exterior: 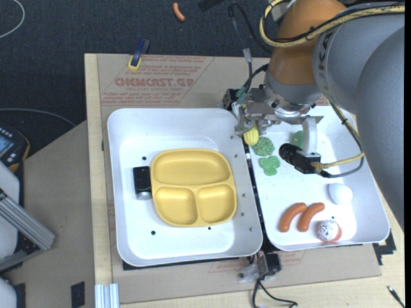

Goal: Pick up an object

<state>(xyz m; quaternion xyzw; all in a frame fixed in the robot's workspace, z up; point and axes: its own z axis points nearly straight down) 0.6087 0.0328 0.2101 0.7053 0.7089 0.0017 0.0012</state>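
- Camera view: we take the small yellow piece [251,136] as our landmark. It lies in the right bin [384,224], hard against the wall that bin shares with the left bin [122,172].
- The claw [247,122] hangs just behind the yellow piece, on its far side, and seems to touch it or nearly so. The wrist hides the tips, so we cannot tell whether the claw is wide or narrow, and we see nothing gripped.
- We judge the yellow piece the likeliest target, as it is nearest the claw. It is too small for us to read its long axis.
- Just in front of the yellow piece sits a green leafy piece [263,147], close enough to crowd it, with a second green piece [270,165] just beyond that.
- Well in front and to the right of the yellow piece are two sausages [293,217] side by side and a white egg [339,193].
- To the front and left of the yellow piece, across the wall, a yellow divided plate [192,187] has a black block [141,179] at its far side.
- Our judgement: the move turns on a short drop toward the near side, and the wall beside the yellow piece leaves little room.
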